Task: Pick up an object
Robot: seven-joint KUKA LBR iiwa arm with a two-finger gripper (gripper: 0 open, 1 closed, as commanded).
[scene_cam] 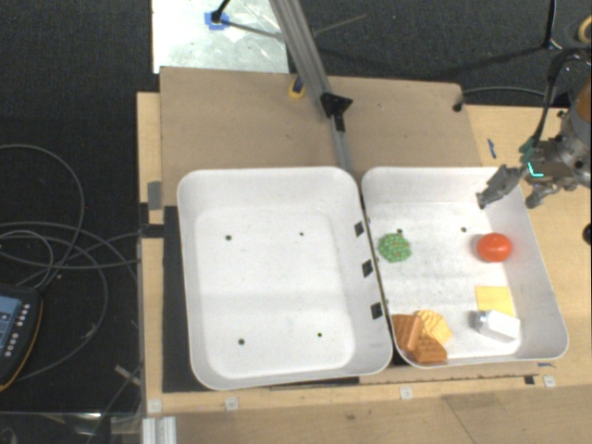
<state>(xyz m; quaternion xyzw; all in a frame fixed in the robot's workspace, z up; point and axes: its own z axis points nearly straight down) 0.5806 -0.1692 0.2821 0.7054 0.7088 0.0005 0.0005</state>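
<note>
The bench (pixel 240 118) is the biggest thing, brown & flat, w/ two white bins side by side on it. The left bin (pixel 199 340) sits at about 9 o'clock from the middle of the view. The right bin (pixel 435 188) sits at about 3 o'clock & touches the left one along the middle edge, where small black clips (pixel 366 267) sit. A long grey pole (pixel 301 35) slants down from 12 o'clock to the top of the gap between the bins. The arm comes in at 3 o'clock, & its gripper (pixel 514 188) hangs over the top right corner of the right bin, w/ 2 fingers spread apart & nothing between them. In the right bin, going big to small: an orange waffle-like block (pixel 419 338) at 6 o'clock of that bin, touching the front wall; a red ball (pixel 494 247) at 3 o'clock, just below the gripper but apart from it; a yellow flat square (pixel 494 298) at 4 o'clock; a white & grey small box (pixel 495 325) just under the yellow one, touching it; & a green bumpy lump (pixel 395 247) at 9 o'clock, near the middle edge.
</note>
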